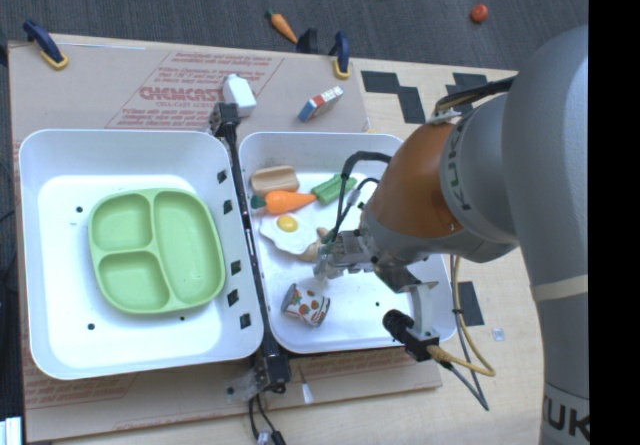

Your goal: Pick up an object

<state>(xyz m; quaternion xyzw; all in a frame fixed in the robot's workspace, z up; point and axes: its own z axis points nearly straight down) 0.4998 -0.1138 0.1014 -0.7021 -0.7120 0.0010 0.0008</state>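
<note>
End effector: the end effector hangs low in the right bin, over the right edge of the fried egg. The picture is too small here to tell its opening, and nothing can be seen in its grip.
Arm: the grey arm with the orange band comes in from the right and bends down steeply, I think so that the tool meets the toys from above.
Task thing: any toy in the right bin can serve. The fried egg lies flat just to the left of the end effector and partly under it, so it seems the nearest candidate.
Other toys: the carrot and the bread roll lie to the upper left of the end effector, the green piece just above it, and the small patterned box below and a little to the left.
Left bin: the left bin, well to the left of the end effector, carries a green divided plate.
Clamps: blue clamps at the far edge probably keep the cardboard fixed to the counter.
Judgement: a flat egg gives little to grip, so the attempt may slip.
</note>
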